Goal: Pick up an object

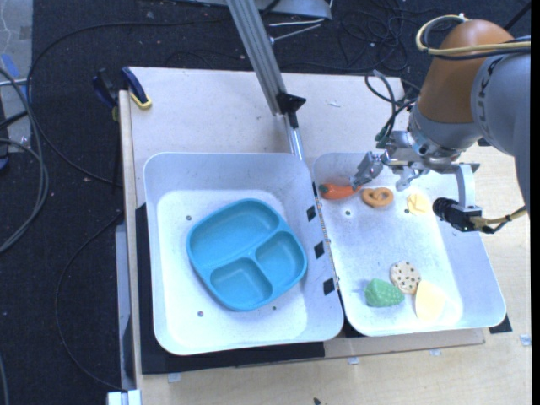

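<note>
**Pretzel point(377, 197) sits right by the gripper, nothing pinched**

So the pretzel is lying flat in the right bin point(472, 264), up near that bin's far edge. Just to its left is an orange carrot-looking piece point(338, 191), close to the wall where the two bins meet. On the pretzel's other side, a little apart, is a small yellow bit point(417, 202).

The gripper point(386, 175) hangs over that same far end of the right bin, just above the pretzel as the camera sees it. As far as I can make out, its fingers are spread, one pointing down toward the carrot side and the other nearer the yellow bit, and neither has anything between them. I honestly can't tell from this slanted view whether the tips touch the bin floor. The arm point(472, 74) comes in from the right, with the orange band showing above the wrist.

Down at the near end of the right bin there's a little cluster: a chocolate-chip cookie point(405, 275), a green lumpy thing point(384, 293) just beside it, and a pale yellow wedge point(429, 300) touching or almost touching the cookie. All three are well apart from the gripper.

The left bin point(169, 226) holds a blue divided tray point(246, 253), sitting at a tilt relative to the bin's edges.
</note>
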